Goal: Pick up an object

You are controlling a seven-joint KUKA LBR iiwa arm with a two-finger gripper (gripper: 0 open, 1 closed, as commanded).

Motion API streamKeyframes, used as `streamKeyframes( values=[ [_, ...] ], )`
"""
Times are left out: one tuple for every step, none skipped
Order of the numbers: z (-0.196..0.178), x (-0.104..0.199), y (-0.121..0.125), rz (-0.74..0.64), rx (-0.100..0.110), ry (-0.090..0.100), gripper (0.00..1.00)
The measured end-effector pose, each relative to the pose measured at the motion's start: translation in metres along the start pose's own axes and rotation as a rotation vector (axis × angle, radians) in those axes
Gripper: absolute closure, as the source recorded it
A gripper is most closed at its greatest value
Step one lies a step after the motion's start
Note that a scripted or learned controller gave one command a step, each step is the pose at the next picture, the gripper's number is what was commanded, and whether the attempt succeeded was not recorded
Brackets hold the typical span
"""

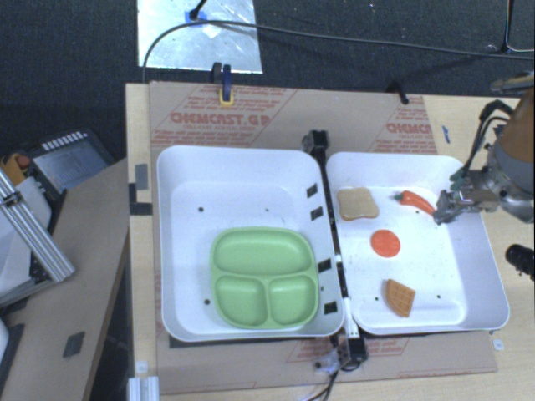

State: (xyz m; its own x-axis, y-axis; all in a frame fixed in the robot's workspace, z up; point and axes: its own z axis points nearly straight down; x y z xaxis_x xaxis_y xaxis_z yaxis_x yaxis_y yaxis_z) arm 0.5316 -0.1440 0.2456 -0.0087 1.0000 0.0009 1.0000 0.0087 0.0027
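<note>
My two-finger metal pincer (443, 210) hangs low over the far right part of the right shallow white plastic bin (481, 257), its tip pointing left toward the bin's middle. Whether my fingers stand apart or together I cannot tell; they are too small and blurred, and I see nothing lodged between them. Just beside the tip, to its left and a little farther back, lies a small orange carrot-shaped toy (414, 200), close enough that I cannot say if we touch. Farther left in the same bin sits a tan toy bread slice (358, 203), near the bin's left wall. Toward the front from the carrot rests a flat round red-orange disc (385, 243), and nearer the front edge a brown waffle-patterned wedge (400, 296). Across the divide, the left white bin (192, 182) holds a pale green three-compartment plastic plate (264, 276) in its front half. Both bins stand on a brown printed cardboard sheet (251, 115) covering the bench
</note>
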Motion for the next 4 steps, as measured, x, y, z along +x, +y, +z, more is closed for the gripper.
streamKeyframes(
  values=[
    [0.008, 0.062, 0.003, -0.002, 0.001, 0.001, 1.00],
    [0.012, 0.124, 0.007, -0.002, 0.001, 0.002, 1.00],
    [0.018, 0.172, 0.009, -0.001, 0.002, 0.001, 1.00],
    [0.009, 0.228, 0.000, -0.003, 0.001, 0.002, 1.00]
  ],
)
